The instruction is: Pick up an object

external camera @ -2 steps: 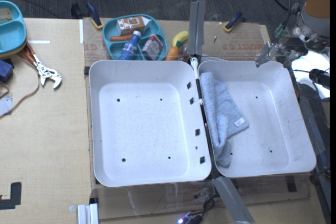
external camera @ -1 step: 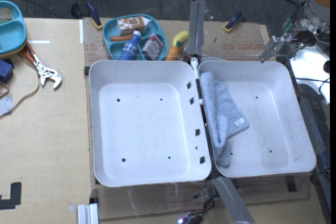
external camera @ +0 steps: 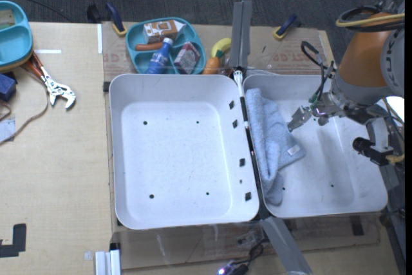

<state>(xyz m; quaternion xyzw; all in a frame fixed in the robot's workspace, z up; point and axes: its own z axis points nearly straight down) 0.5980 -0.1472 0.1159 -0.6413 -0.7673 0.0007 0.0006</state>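
Observation:
A grey-blue towel lies crumpled along the left side of the right bin, draped against the divider between the bins. My gripper hangs low in the right bin, just off the towel's right edge near its upper half, with its tip pointing left toward the cloth. The arm's orange band rises behind it at the right. I see nothing held in the gripper. The left bin shows a bare white floor.
Behind the bins stands a teal tray with a blue bottle, a box and packets; a banana and a carrot lie beside it. A wrench and a teal dish lie on the bench at left.

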